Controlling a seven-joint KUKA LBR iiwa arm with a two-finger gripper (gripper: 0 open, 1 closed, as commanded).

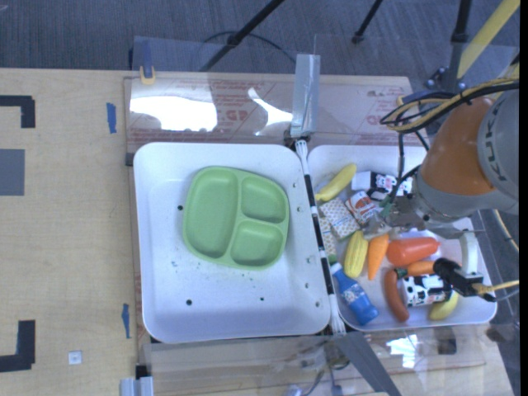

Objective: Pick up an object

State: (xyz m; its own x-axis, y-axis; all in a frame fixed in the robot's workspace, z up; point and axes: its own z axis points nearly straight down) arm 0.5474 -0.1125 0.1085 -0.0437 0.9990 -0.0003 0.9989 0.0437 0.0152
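Step in hand: judged as the reach into the right bin, where all the loose toys lie; nothing looks lifted yet.
Gripper: the gripper sits low over the middle of the right bin, under the arm's orange band; whether it is spread or pressed together I cannot tell, as the wrist hides it.
Candidates: a corn cob and a carrot lie side by side just below the gripper; a red pepper is next to them toward the bin's right edge.
Other toys: a banana near the bin's far left corner, a blue bottle by the near left corner, a sausage and a cow-patterned toy along the near edge.
Doing it well: the pile is tight, so aim for one piece with free flanks; the corn and carrot touch, so a descent between them could likely nudge both.
Left bin: the left bin carries a green divided plate near its centre.
Surface: a pale wooden bench with blue tape marks.
Room: dark carpet and tripod legs beyond the far edge.
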